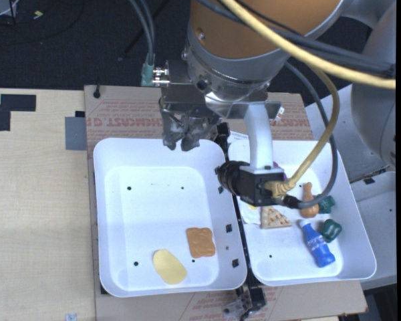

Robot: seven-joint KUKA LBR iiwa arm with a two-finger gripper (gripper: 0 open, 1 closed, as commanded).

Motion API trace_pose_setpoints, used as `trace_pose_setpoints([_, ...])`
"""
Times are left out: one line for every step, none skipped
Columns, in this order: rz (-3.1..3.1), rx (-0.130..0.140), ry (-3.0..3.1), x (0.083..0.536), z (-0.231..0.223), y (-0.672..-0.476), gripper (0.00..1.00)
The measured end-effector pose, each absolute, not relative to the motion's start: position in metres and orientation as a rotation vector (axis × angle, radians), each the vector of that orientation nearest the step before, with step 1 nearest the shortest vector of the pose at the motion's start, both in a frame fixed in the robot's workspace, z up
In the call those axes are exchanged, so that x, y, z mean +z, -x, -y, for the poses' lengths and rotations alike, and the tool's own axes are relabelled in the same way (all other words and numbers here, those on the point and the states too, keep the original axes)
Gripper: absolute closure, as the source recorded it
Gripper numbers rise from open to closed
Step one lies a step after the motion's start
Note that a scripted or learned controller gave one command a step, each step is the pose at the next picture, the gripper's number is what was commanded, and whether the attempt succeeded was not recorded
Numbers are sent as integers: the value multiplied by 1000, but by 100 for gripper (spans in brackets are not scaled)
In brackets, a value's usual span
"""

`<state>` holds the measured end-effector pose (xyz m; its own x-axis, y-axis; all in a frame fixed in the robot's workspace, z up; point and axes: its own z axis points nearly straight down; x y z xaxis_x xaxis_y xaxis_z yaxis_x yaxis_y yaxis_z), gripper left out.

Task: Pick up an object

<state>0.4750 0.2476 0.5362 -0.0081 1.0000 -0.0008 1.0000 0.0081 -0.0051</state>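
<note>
In the left bin (113,199) a pale yellow oval piece (169,267) and a tan square slice (200,242) lie near the front edge. The right bin (356,249) holds a blue bottle (319,245), a dark green piece (331,229), a teal piece (327,204), an orange-brown figure (309,202) and a speckled triangular slice (275,218). My gripper (183,138) hangs over the far rim of the left bin, well apart from all of them, and I see nothing in it.
A white post with a black block (252,180) and a yellow cable hangs from the wrist over the divide between the bins, partly covering the triangular slice. Cardboard (120,116) lies under the bins, with a wooden bench (33,199) to the left.
</note>
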Motion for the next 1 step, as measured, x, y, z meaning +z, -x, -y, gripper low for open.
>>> trace_pose_setpoints([2225, 7, 2216, 537, -244, -475, 0])
